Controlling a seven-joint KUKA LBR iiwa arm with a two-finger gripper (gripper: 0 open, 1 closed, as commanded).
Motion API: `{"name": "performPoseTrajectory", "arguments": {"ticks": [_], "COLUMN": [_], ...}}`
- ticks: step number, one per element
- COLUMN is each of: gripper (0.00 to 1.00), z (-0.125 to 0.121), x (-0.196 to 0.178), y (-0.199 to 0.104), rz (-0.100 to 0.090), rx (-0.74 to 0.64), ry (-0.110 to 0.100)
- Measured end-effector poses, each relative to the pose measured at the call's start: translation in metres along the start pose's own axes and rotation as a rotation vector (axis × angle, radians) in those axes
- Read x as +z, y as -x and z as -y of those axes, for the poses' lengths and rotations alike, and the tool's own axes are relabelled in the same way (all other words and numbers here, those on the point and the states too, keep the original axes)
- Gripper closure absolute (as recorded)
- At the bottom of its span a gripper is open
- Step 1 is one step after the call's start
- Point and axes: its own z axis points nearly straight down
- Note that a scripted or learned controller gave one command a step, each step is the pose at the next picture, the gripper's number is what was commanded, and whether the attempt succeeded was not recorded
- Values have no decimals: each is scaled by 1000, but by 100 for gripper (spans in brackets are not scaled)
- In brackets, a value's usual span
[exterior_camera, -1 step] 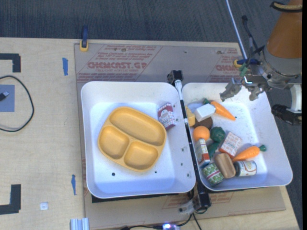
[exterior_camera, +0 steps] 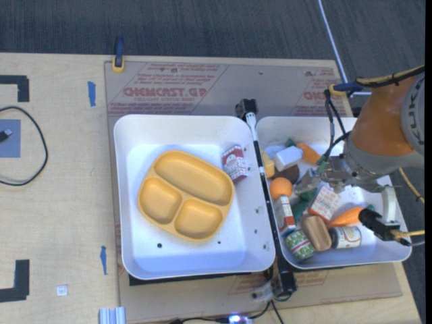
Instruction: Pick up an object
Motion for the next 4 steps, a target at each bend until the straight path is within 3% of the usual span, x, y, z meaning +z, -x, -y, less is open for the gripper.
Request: {"name": "performPoseTrajectory", "arguments": {"ticks": [1,2,3,4], "gripper": [0,100,0,100], "z": [26,24,24,23], "x": [29,18,19,8], "y": [-14,-14,-14,-14], "rz": [11,11,11,11], "rx": [0,1,1,1], "ry": [27,32,32,36]}}
